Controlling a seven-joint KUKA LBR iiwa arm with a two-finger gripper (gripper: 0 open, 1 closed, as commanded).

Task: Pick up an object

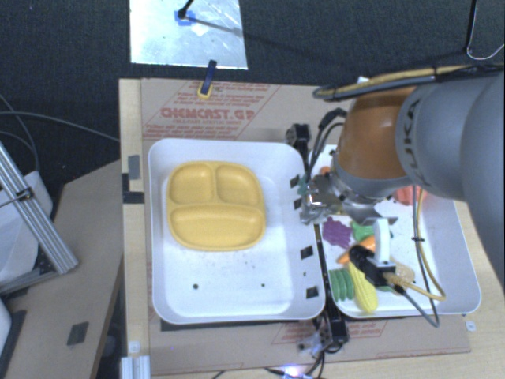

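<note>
Presently, logging by position.

Lying flat in the left shallow white plastic bin [229,290]: one yellow three-compartment plastic plate [215,206], sitting toward the far half, apart from every wall.

Crowding the near-left part of the right shallow white plastic bin [461,287]: the small toys. Resting just beside the wall shared with the left bin, a purple knobbly plastic toy [338,233]; sitting right next to it, a small green plastic piece [364,231]; lying just nearer than the purple toy, a small orange plastic piece [345,257]; stretching along the left wall, green ridged plastic strips [340,283]; lying against those strips on their right, a yellow plastic corn cob [364,289].

Reaching in from the right and covering the far part of the right bin: the grey arm with an orange band [371,140].

Hanging over the seam between the two bins, just beyond the purple toy: the gripper [319,200]. Opening impossible to tell, being hidden under the wrist; nothing showing in its grasp.

Lying beneath both bins: a brown printed cardboard sheet [209,110].
</note>
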